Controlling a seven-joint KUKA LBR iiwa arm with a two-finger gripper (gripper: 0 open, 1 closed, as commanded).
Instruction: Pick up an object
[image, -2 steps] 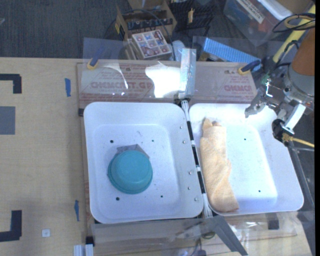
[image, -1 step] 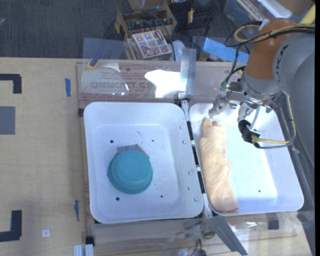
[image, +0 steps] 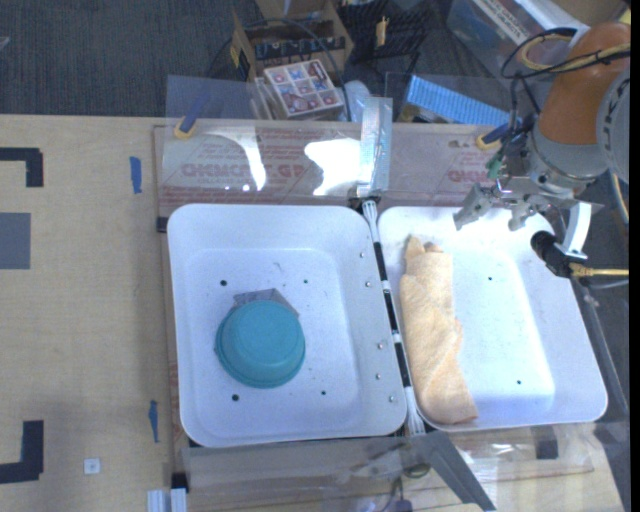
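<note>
The table carries two shallow white bins side by side, and the wall where they meet serves as the landmark. The left bin lies on one side of that wall, the right bin on the other. The arm, grey with an orange band, hangs over the right bin's far corner, well away from the wall. A tan folded cloth lies lengthwise in the right bin, pressed right against the wall. A teal bowl sits upside down in the left bin, apart from the wall. The pincer hovers above the right bin's far rim with its fingers spread apart and nothing between them; the cloth lies near it, toward the wall and closer to the camera.
</note>
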